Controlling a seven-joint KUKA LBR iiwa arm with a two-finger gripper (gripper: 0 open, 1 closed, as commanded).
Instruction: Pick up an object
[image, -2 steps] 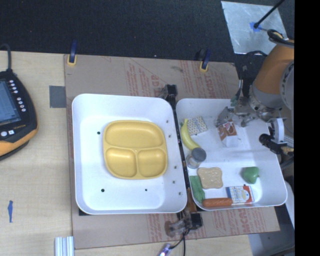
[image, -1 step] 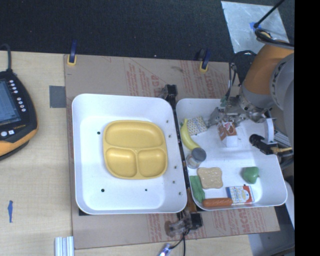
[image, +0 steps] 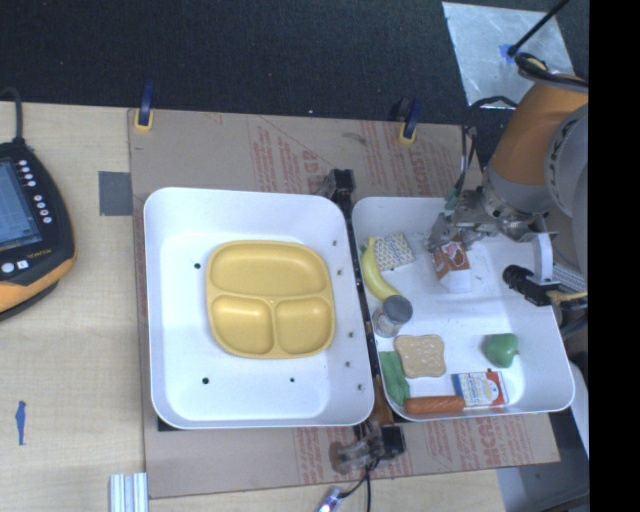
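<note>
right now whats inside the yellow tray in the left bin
The yellow tray lies flat in the left bin; all three of its compartments show bare yellow plastic. Whatever is beneath the tray is covered.

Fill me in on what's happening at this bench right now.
The grey and orange arm reaches in from the right, its end effector down over the right bin, right at a small red-brown packet. Whether it has a grip is unclear. A banana, toast slice and green piece lie there too. The left bin holds a yellow divided tray.
</note>
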